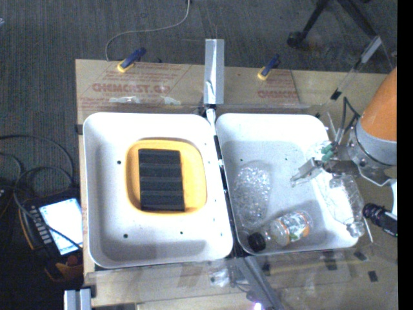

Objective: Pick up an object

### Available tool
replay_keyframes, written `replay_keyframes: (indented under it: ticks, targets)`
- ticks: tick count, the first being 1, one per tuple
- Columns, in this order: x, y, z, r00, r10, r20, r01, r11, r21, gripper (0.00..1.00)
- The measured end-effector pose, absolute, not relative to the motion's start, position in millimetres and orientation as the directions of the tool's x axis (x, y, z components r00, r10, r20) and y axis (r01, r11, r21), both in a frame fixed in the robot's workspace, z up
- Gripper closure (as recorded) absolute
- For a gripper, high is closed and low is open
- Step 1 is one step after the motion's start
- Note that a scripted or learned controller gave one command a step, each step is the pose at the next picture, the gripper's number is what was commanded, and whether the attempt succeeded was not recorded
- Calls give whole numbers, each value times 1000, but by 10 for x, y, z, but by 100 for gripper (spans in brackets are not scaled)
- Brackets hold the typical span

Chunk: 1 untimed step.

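Below and left of the tool (303, 172), whose fingers we cannot judge, lies a plastic bottle (284, 229), not yet picked up.

Right bin (271, 126): upper-left floor is bare and open to a descent. 3 obstacles sit lower down: a crumpled clear plastic piece (251, 187) near the divider, a plastic bottle (284, 228) lying on its side along the front wall, and a clear bag (342, 202) against the right wall. Left bin (103, 192): a yellow tray with a black insert (166, 176) takes the centre; only a margin along the walls stays free.
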<state>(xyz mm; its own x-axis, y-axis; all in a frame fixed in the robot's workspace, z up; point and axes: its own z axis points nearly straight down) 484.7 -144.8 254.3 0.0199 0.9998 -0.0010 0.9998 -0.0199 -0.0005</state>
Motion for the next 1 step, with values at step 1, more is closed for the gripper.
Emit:
replay_keyframes:
  ticks: [1]
  targets:
    - [4834,-1958,1852,-90,996,0,996,90,-3,0]
